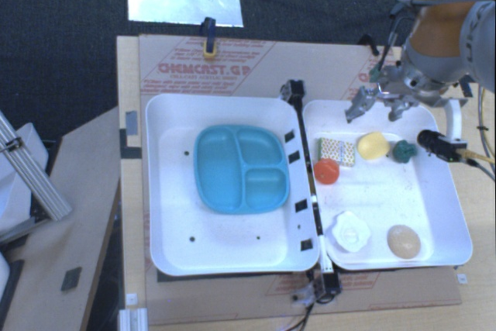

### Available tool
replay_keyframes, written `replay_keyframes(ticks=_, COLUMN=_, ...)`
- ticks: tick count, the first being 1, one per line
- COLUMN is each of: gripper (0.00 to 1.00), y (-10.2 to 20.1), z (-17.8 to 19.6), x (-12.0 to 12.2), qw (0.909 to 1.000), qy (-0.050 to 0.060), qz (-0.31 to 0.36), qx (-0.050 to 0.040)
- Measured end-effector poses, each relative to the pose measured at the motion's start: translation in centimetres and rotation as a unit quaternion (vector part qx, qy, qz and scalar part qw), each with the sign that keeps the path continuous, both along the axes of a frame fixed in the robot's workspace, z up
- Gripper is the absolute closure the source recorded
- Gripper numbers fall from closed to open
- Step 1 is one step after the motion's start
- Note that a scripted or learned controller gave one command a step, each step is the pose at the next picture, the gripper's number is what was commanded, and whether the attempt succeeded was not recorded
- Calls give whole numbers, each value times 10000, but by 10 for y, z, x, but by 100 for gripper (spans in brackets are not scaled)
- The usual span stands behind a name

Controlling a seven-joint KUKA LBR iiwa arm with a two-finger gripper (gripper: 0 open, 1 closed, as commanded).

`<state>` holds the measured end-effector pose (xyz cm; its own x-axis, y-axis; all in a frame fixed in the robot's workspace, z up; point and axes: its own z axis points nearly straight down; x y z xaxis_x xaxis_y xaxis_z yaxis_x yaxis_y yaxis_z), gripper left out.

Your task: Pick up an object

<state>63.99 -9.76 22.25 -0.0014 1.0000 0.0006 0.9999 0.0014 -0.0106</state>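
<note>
The left bin (167, 244) is holding a blue tray (240, 169) with three compartments, lying flat near the middle. It is looking stiff and light, but wide and shallow, so a two-finger grip would probably only be working at its rim.

The right bin (449, 240) is carrying the smaller things. Nearest the divider, a red ball (326, 171) is sitting just below a patterned block (338, 150), the two touching or nearly so. The ball is likely smooth and prone to rolling; the block has flat sides and would probably be the steadiest to pinch across. Toward the front, a white piece (351, 232) is lying flat, looking soft or thin and hard to get under. A yellow lemon (373, 145) is resting right beside the block, round and probably light plastic, best taken across its short width. A tan egg (404, 241) is lying near the front right corner, smooth and likely slippery. A small green lump (402, 151) is sitting just right of the lemon, irregular enough to be offering some purchase.

The end effector (380, 106) is hovering over the bin's back edge, above and behind the lemon, its fingers spread apart and gripping nothing.
</note>
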Motion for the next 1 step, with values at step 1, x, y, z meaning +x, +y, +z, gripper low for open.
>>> replay_keyframes(ticks=1, gripper=0, y=0, z=7, x=2, qw=10000, qy=-60, qz=9, qx=-6)
